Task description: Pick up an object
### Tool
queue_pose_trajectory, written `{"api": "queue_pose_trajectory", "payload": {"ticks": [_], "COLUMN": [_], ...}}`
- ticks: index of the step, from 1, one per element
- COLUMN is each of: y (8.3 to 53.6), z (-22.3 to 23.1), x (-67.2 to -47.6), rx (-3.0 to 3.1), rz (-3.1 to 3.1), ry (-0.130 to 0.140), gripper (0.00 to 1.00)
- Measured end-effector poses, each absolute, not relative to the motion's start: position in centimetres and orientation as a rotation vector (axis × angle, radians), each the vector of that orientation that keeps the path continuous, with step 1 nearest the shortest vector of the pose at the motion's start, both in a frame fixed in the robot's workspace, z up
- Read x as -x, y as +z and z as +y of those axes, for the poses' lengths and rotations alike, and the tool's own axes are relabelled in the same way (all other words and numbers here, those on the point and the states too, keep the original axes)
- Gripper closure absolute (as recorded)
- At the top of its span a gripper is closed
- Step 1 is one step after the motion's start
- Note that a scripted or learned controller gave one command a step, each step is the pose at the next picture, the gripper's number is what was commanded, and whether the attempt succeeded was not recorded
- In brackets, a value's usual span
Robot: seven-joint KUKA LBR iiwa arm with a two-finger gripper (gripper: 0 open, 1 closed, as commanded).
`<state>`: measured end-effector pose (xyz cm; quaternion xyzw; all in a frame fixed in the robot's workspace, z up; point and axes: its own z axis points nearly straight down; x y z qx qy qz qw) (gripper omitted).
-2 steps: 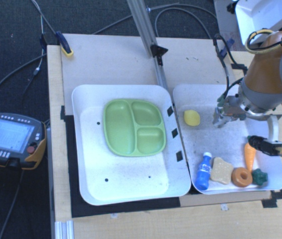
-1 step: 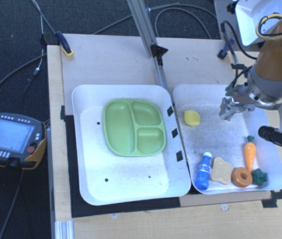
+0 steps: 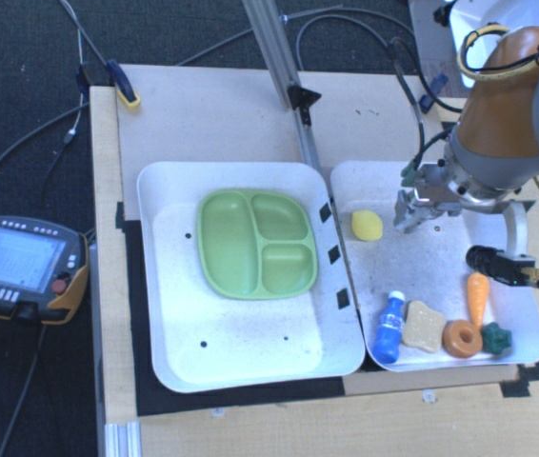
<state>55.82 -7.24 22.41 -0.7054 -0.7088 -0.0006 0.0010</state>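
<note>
My tool hung in the right bin, just beside the yellow lemon; I could not tell its state.

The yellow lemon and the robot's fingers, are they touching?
Apart. The camera view shows a strip of white bin floor between the yellow lemon and the fingers, which sit to its right.
</note>
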Motion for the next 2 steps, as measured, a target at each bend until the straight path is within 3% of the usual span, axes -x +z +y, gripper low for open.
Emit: {"api": "queue_pose_trajectory", "payload": {"ticks": [2], "y": [20.9], "z": [4.2], "x": [-53.3], "rx": [2.21], "rz": [-2.225], "ry": [0.0], "gripper": [1.0]}}
